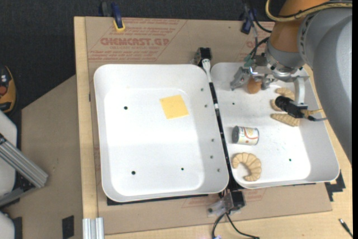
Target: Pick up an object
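Croissant (248, 166) and can (245, 135) sit loose in right bin (313, 173). Gripper (253, 82) fingers clenched on small brown ball (254, 87) near the bin's far wall; grip looks marginal, may slip when lifted.

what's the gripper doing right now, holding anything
Gripper: low over the far end of the right bin, with a small orange-brown object at its tip; open or shut, and any hold, cannot be told.
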Controlling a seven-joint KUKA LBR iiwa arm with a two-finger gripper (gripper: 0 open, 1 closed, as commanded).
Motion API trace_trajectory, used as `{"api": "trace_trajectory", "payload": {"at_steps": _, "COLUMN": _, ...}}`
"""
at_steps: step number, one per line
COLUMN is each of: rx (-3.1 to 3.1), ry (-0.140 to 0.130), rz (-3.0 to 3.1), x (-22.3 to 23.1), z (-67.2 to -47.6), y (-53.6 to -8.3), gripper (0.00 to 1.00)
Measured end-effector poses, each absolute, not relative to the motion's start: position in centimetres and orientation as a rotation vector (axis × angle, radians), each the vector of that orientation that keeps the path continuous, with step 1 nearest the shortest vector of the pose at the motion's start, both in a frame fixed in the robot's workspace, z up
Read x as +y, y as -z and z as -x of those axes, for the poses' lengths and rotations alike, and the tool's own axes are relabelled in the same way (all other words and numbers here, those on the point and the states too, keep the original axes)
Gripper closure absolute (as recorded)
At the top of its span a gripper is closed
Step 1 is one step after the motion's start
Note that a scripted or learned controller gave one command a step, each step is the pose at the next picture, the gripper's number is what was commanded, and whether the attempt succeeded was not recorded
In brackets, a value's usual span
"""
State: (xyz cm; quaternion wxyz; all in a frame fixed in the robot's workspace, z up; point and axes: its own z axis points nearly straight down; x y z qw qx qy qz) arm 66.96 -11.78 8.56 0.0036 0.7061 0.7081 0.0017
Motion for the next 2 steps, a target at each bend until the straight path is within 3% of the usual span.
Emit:
{"api": "trace_trajectory", "payload": {"at_steps": 1, "rx": 2.22, "ry": -0.003, "rz": -2.215, "x": -11.7, "z": -66.8, "y": -9.7, "gripper": 1.0}}
{"api": "trace_trajectory", "payload": {"at_steps": 2, "rx": 2.224, "ry": 0.007, "rz": -2.229, "x": -10.7, "z": -58.2, "y": -8.3, "gripper": 1.0}}
